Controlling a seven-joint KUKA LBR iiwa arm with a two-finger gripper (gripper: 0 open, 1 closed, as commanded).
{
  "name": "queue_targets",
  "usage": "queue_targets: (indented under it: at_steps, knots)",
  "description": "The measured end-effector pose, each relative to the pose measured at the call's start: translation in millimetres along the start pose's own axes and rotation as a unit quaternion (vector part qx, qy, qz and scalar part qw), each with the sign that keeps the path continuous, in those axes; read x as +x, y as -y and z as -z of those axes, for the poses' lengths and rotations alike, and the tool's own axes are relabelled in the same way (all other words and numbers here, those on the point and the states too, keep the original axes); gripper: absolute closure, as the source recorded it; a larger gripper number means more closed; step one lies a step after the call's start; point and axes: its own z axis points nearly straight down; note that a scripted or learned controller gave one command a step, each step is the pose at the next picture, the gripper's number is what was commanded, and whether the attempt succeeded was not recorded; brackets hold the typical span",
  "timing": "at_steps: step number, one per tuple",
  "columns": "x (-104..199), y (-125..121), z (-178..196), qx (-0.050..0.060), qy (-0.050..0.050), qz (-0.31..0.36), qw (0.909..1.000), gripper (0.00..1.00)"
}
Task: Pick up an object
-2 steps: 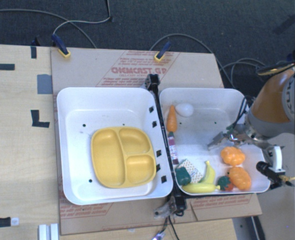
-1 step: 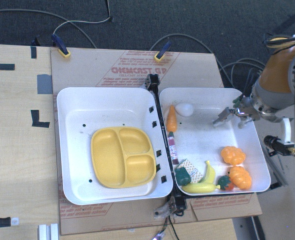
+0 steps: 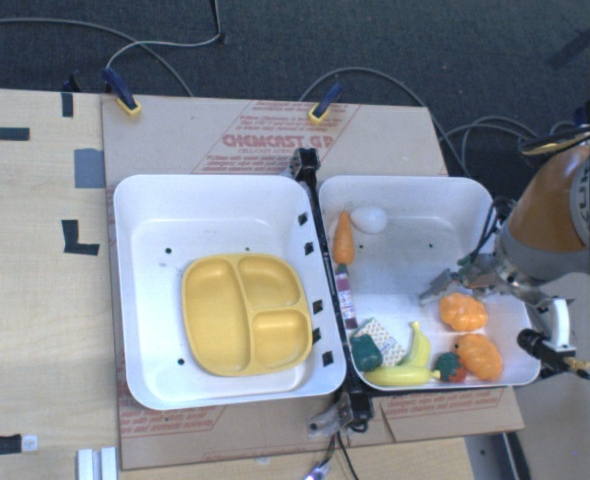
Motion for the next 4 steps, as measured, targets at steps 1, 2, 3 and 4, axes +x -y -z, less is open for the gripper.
queue_targets:
  at_steps: [1, 2, 3, 4]
  knots:
    - [0.4, -0.9, 10.2, -0.001, 0.0, 0.0, 1.0, 1.0]
    - [0.4, -0.8, 10.1, -0.001, 0.0, 0.0, 1.0, 0.0]
    - [31.4, -66.6, 77.4, 0.0, 0.0, 0.001, 1.0, 0.0]
    - [31.6, 42.0, 27.5, 0.003, -0.001, -0.001, 1.0, 0.0]
